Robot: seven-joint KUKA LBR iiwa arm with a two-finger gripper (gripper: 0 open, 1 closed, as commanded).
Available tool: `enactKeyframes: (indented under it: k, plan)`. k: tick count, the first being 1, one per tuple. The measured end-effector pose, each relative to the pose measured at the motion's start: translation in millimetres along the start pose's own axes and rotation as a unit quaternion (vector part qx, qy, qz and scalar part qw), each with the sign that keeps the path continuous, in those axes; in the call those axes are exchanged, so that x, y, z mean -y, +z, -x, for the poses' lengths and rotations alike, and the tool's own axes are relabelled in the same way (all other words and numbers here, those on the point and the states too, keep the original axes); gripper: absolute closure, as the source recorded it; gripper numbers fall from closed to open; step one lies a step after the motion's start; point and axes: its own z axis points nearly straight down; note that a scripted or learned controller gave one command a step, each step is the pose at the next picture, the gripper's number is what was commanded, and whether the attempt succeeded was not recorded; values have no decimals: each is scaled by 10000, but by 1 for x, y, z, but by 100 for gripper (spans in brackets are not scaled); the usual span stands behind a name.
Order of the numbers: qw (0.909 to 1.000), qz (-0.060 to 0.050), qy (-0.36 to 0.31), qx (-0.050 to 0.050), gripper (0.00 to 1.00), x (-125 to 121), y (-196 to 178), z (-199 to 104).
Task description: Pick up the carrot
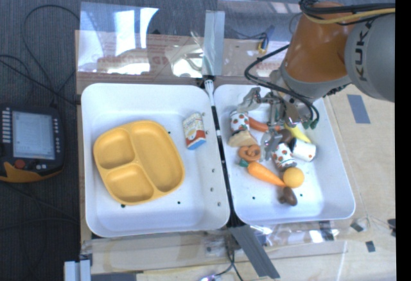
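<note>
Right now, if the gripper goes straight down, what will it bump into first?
Probably the small pile of toys under the gripper, near the slim orange piece, not the carrot, which lies nearer the front. Depth is hard to judge.

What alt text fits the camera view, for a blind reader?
A grey and orange arm reaches from the right, its pincer low over a heap of toys in the right bin. The carrot lies apart from the pincer, toward the bin's front, beside a yellow ball. The left bin holds a yellow tray and a small carton.
</note>
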Motion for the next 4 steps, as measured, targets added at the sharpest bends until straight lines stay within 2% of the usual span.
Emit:
enactKeyframes:
  k: [1, 2, 3, 4]
  plan:
    - [9699, -17, -2432, 56, 0, 26, 94, -44]
    - [9975, -7, -711, 43, 0, 6, 92, -107]
    - [9974, -31, -713, 93, 100, 6, 79, -103]
    - [9694, -1, 2453, 15, 100, -31, -1, -104]
